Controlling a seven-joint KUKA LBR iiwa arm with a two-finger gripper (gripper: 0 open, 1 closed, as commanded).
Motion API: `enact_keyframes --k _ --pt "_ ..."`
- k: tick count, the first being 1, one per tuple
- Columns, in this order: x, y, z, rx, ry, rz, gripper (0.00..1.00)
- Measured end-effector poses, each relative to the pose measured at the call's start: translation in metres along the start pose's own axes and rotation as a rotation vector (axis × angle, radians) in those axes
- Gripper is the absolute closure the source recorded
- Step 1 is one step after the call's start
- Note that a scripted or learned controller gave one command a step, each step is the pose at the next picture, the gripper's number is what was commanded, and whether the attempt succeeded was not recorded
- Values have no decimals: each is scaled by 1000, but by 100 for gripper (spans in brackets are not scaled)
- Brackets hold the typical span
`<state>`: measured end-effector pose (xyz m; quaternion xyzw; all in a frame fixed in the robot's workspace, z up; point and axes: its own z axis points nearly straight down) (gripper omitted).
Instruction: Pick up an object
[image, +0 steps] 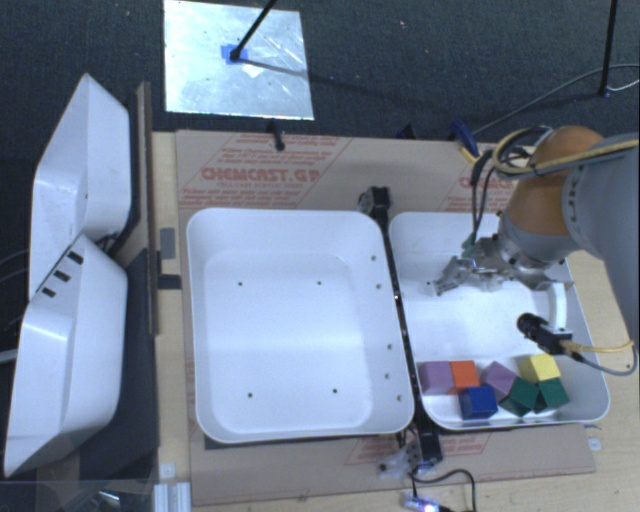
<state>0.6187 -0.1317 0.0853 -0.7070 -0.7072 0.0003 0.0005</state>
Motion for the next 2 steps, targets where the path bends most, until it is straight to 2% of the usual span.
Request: enact_keyframes --k 1,2 --pt "0 1 -12 -4 -1 0 100" --pt "-2 -1 -55 -5 -1 1 100"
